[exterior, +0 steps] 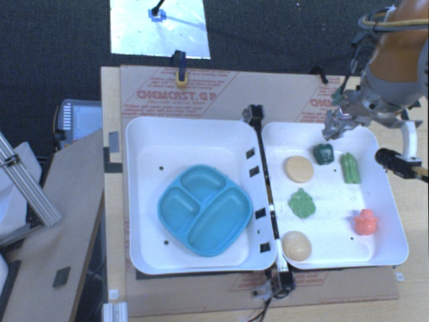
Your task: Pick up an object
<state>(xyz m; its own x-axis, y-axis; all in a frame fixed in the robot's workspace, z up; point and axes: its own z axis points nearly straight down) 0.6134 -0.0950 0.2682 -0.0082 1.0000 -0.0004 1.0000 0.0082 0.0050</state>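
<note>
Two white bins sit side by side on the desk [201, 86]. Left bin [144, 146] holds a blue divided plate [204, 208], lying flat near the bin's centre and front.

Right bin [385, 213] holds six small items, all apart from each other: a dark green lump [324, 154] near the back, a light green long piece [350, 168] just right of it, a tan round disc [299, 169] left of the dark green lump, a green leafy-looking toy [301, 203] in the middle, an orange-red toy [365, 223] toward the right wall, and a pale cream round piece [296, 245] at the front left corner.

Arm [399, 52] reaches in from the right, grey with orange band. Gripper [333, 129] hangs at the back of the right bin, just above and beside the dark green lump. Nothing seen between the fingers; cannot tell whether they are apart or together, too small and dark. No item is lifted; all rest on the bin floor.

Black clips [253, 115] run along the seam between the bins. A yellow clamp [181, 78] sits at the board's back edge. A shiny square sheet [161, 35] lies on the dark floor behind.
</note>
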